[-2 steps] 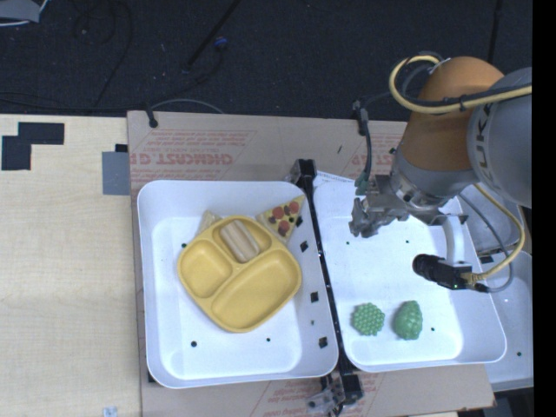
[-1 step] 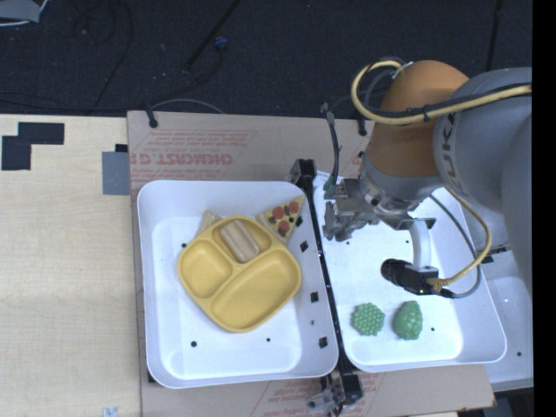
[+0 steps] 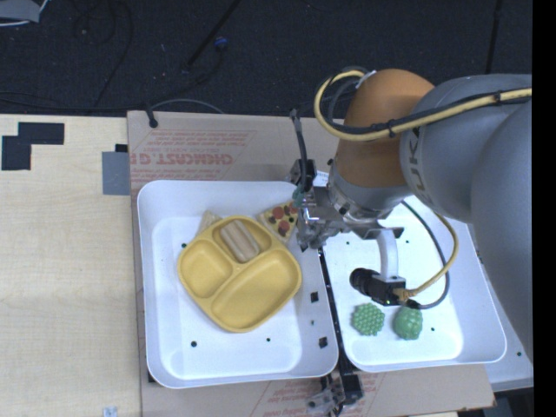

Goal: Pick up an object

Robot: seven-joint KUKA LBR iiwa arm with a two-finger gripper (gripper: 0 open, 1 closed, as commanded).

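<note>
We see the gripper (image 3: 306,220) down low, right by the wall where the two white bins meet. It sits at the upper right corner of the left bin (image 3: 165,320). We cannot tell if it is open or closed, because the big grey and orange arm (image 3: 382,137) covers most of it.

The closest thing to grab looks like a small flat piece with red dots, maybe a toy pizza slice (image 3: 280,218). It lies just beside the gripper, at about 9 o'clock from it. It seems to touch the rim of the yellow divided plate (image 3: 243,276), at the plate's 1 o'clock side. A tan ridged block (image 3: 239,240) lies in the top part of that plate.

Here is what could go wrong. The slice is flat and thin, so the gripper may slide over it and close on nothing. It is also squeezed between the plate and the bin wall, so the gripper may bump the plate or the wall and push the slice away. The plate could tip or shift too.

In the right bin (image 3: 486,337), two bumpy green balls (image 3: 367,320) sit side by side at about 5 o'clock from the gripper, well apart from it. A black part (image 3: 375,285) with a yellow cable hangs just above them.
</note>
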